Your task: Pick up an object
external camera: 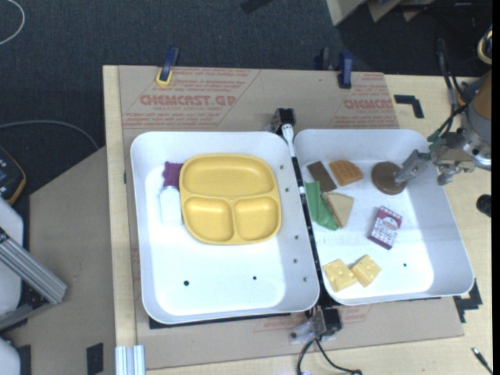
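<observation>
Jaws [422,166] over right bin [437,241], cardboard-topped bench [234,92]

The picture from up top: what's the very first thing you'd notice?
The big yellow tray with three compartments jumps out; it sits in the left bin, with a white bottle at its left edge. In the right bin, small toy foods are scattered: two yellow cheese blocks near the front and a brown disc at the back, where the gripper reaches in.
</observation>
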